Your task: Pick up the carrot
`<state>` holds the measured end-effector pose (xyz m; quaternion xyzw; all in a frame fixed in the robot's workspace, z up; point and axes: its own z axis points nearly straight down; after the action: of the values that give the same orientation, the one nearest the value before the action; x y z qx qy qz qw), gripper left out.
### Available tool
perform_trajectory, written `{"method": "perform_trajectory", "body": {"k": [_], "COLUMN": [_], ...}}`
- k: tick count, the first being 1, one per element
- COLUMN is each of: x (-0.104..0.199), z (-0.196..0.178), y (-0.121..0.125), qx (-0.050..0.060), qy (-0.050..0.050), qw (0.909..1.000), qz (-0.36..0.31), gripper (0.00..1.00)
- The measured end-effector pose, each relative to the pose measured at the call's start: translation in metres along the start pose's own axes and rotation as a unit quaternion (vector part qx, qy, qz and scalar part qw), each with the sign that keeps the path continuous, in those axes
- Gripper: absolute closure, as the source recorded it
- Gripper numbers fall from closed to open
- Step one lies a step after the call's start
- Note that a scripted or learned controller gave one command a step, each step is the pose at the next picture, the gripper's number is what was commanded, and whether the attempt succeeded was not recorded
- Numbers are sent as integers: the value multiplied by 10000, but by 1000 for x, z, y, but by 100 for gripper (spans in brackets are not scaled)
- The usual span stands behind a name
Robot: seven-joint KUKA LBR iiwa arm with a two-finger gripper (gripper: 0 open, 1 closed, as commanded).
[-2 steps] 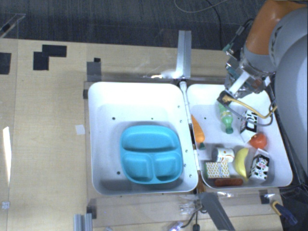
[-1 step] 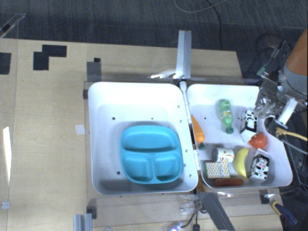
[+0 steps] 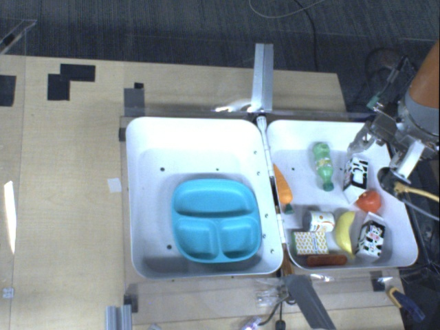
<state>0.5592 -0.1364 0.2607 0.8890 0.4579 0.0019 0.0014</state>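
Jaws stand spread apart above the far right part of the right bin, with nothing between them; they hang well apart from the carrot. The grey arm (image 3: 423, 95) comes in from the right edge, its orange band showing near the top corner.

The bench (image 3: 69, 205) is pale wood and carries both white bins side by side. The left bin (image 3: 144, 184) holds one thing, a blue divided plate (image 3: 216, 218), lying flat toward the near side. The right bin (image 3: 405, 249) holds a scatter of small things.

The green bottle (image 3: 322, 163) lies on its side in the far middle of that bin. The carrot (image 3: 282, 188) lies against the bin's left wall, just beside the divider between the bins, its length running along that wall and its orange body pointing away from the camera. A yellow banana (image 3: 345, 230) sits near the front, between a small white cup (image 3: 321, 220) and a black-and-white carton (image 3: 371, 239). A second black-and-white carton (image 3: 357, 172) stands just below the jaws, with a red round fruit (image 3: 369, 201) near it. A yellow patterned box (image 3: 309, 242) and a dark red sausage (image 3: 326, 259) lie along the front wall.
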Motion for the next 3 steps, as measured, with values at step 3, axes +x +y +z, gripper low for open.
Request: {"method": "perform_trajectory", "body": {"k": [3], "x": [101], "z": [76], "y": [-121], "qx": [11], "qy": [5], "qw": [9816], "qz": [-1909], "gripper": [0]}}
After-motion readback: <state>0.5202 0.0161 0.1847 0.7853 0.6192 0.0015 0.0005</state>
